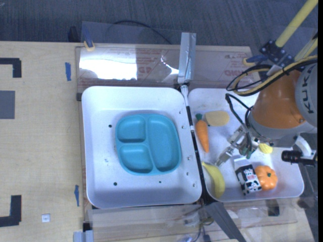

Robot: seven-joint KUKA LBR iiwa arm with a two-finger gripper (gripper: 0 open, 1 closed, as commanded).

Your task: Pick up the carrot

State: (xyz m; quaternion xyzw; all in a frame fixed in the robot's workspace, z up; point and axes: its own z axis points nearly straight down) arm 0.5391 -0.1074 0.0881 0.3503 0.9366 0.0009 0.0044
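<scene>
Lying in the right-hand bin [290, 188], hard against its left wall at centre-right of the frame: the carrot [202, 134], orange with a small green stub at its upper end, long axis running top to bottom and tapering toward the lower tip. Just beside its top, a pale beige piece [217, 117]; below its tip, a banana [215, 178]; further toward the lower right, an orange pumpkin-like toy [267, 177] and a small black-and-white item [249, 180]. Hovering right of the carrot and apart from it, the gripper [228, 153] — fingers slightly spread, nothing between them. Probably a light, rigid plastic toy, smooth and rounded, so apt to roll or squirt out of a shallow pinch. Best taken across the thicker upper half, fingers closing left and right over the narrow width — though the bin wall on the left leaves little room for a finger there. Left-hand bin [96, 135] with its blue divided plate [148, 143] of no concern here.
</scene>
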